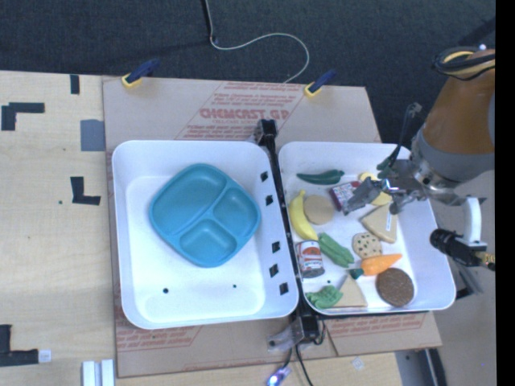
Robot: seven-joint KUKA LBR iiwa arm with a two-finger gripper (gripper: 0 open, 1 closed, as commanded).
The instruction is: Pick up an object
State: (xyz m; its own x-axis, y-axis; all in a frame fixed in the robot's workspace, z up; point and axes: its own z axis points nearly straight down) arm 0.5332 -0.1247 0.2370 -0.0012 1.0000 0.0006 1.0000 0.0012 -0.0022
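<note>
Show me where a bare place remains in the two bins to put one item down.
Bare floor lies in the left white bin, between the blue sectioned plastic plate and its near wall. The right white bin is crowded: yellow banana, orange carrot, round brown cookie.

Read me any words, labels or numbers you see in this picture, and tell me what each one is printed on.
"CHEMCAST GP", as far as it reads, in red print on the brown protective sheet under the bins; the smaller red lines around it are too blurred to read.
The label on the small can in the right bin: too small to read.
The dark packet near the gripper: print is there, not readable.
</note>
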